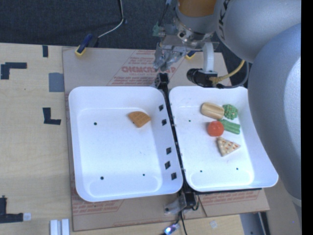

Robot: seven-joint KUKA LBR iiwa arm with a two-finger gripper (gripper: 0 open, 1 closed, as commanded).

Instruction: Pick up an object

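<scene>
My pale wood tabletop (29,131), cardboard sheet (132,70) under two white bins (78,146), my claw (166,62) above their far edge, its opening I cannot tell, nothing visibly held.

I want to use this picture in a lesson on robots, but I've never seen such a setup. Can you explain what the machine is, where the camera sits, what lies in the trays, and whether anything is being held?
One camera looks down at a slant on a bench. The big grey shape on the right is a robot arm with an orange band; at its end is a gripper with two fingers, hanging above the far edge of the bins, near where they meet. Nothing shows between its fingers, and I cannot tell if they are open.

Two shallow white bins sit side by side. The left bin holds a toy bread piece. The right bin holds toy food in a cluster: a bread roll, a tomato, a pizza slice, and two green vegetables.
</scene>
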